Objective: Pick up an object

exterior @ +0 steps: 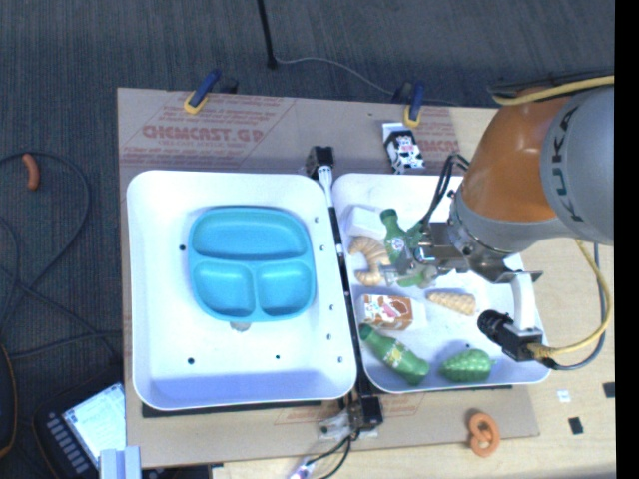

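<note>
The green bottle (393, 231) stands tilted in the right bin (351, 190), its lower part right against the pincer (414, 258) — whether it sits between the fingers cannot be told, and whether the pincer is released or clenched cannot be told either, since the wrist hides it. Just to the pincer's left lies a tan croissant-like pastry (369, 252). Below and left of the pincer rests a small red-and-white packet (385, 311); just below it lies a pale corn cob (451, 300). Farther below, near the bin's front edge, sit a second green bottle (396, 356) lying on its side and a green bumpy fruit (466, 364).

Well to the pincer's left, in the left bin (150, 347), is a blue divided tray (251, 261). The arm (539, 173) — grey with its orange band — reaches in from the right above the pincer. An orange ring (483, 431) lies on the bench (329, 118) below the right bin.
</note>
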{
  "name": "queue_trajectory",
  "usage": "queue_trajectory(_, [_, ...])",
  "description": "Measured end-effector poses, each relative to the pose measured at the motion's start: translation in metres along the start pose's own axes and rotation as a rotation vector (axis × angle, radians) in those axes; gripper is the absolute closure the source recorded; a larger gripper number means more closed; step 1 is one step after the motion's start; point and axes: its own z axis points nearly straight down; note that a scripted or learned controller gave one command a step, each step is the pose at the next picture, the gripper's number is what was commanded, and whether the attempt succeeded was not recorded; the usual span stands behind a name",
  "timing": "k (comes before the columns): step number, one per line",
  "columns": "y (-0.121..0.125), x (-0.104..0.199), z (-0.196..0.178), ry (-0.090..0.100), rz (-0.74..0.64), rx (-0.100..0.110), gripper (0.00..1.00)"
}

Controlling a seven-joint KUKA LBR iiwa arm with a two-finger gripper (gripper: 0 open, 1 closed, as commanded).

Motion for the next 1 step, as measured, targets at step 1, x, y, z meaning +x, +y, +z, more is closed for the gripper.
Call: queue_trajectory(1, [0.0005,-0.0001,-0.0095,0.0,0.0,0.0,1.0])
